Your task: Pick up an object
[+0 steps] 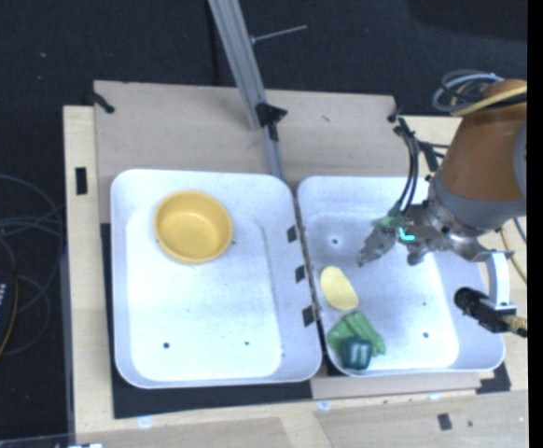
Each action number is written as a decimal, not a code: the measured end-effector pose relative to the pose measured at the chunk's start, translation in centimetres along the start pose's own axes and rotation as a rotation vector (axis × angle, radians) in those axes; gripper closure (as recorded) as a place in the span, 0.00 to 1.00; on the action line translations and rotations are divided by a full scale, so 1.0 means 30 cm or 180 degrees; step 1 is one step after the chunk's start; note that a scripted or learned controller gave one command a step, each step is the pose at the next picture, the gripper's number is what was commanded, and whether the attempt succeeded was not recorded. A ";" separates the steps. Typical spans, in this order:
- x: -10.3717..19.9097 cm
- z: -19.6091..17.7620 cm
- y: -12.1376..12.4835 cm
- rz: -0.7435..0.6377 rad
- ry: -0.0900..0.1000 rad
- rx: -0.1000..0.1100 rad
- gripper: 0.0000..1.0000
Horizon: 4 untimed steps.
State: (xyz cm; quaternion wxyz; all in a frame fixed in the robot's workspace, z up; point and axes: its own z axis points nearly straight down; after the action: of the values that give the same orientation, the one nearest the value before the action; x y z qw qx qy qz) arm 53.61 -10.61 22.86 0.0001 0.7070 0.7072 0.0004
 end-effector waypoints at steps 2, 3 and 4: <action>-0.001 0.209 0.003 0.0003 -0.0001 0.0019 0.00; -0.020 0.353 0.006 0.0005 -0.0002 0.0013 0.00; -0.022 0.425 0.007 0.0003 -0.0003 -0.0003 0.00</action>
State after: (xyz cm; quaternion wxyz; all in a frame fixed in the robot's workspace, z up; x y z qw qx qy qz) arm 53.83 -11.28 10.10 0.0008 0.7073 0.7069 0.0003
